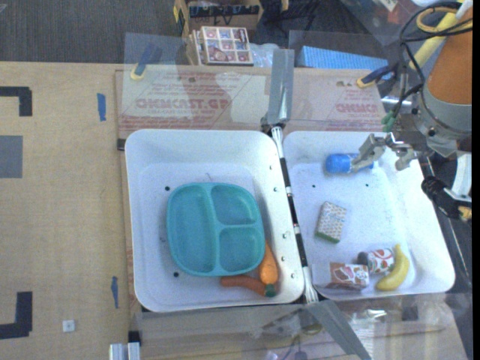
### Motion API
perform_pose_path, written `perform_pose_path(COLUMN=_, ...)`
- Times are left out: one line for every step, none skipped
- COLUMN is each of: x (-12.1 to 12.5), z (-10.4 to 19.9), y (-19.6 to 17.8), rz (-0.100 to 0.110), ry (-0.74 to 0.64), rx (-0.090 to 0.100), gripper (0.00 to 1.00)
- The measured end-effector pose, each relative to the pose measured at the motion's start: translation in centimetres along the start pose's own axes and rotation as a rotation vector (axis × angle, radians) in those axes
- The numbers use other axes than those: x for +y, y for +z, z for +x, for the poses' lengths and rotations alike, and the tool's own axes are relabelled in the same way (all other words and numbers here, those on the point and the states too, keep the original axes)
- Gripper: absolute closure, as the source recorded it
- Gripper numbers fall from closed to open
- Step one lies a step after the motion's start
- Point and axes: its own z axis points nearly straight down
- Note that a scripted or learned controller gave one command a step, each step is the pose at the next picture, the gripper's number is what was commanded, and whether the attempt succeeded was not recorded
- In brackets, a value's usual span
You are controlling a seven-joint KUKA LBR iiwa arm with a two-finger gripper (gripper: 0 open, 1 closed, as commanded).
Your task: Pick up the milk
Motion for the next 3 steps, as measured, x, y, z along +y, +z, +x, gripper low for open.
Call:
perform_pose_path(x=-5.5, z=-3.8, y=14.9, rz=0.0, ry=0.173, rx=0.0, gripper=0.0)
perform_pose_path(x=-5.3, z=-4.2, y=18.2, rz=-0.004, ry=0.455, rx=0.003, gripper=0.0)
perform_pose_path(x=-1.6, z=-3.3, y=16.5, rz=-0.003, ry=0.2, rx=-0.001, gripper=0.0)
